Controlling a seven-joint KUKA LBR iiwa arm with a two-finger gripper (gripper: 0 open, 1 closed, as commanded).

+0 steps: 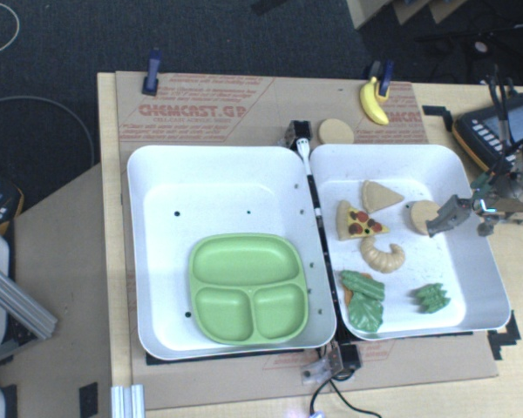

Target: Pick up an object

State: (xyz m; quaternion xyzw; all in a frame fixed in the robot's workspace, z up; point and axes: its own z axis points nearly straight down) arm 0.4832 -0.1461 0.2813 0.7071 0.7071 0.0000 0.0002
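The right bin holds several toy foods: a pizza slice, a tan wedge, a croissant, a round tan piece, a leafy green piece and a green vegetable. My gripper hangs over the right side of this bin, open. One grey finger touches the right edge of the round tan piece. Nothing sits between the fingers.
The left bin carries a green divided tray. Behind the bins, on the board, lie a yellow banana and a tan disc. A black divider runs between the bins.
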